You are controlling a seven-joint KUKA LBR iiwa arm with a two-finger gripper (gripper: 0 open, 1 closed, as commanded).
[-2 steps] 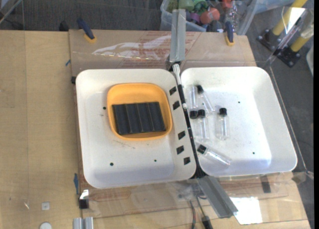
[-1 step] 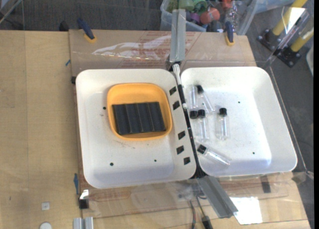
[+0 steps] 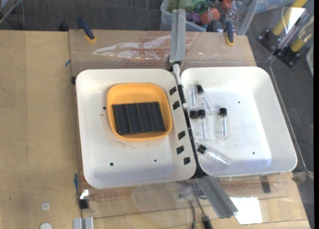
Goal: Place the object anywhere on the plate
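Orange plate point(image 3: 115, 95) sits in the left bin point(image 3: 94, 143), toward its back half. On the plate lies a black ridged block point(image 3: 138, 117), flat, its ribs running front to back, covering most of the plate's floor. In the right bin point(image 3: 256, 98), five clear vials with black caps lie scattered near the divider: one point(image 3: 198, 92) at the back, two point(image 3: 198, 114) point(image 3: 203, 127) close together just beside the divider, one point(image 3: 222, 121) a little apart to their right, and one point(image 3: 213, 155) tilted at the front. All the vials are well apart from the plate. Whether the pincer is spread or pressed together cannot be told.
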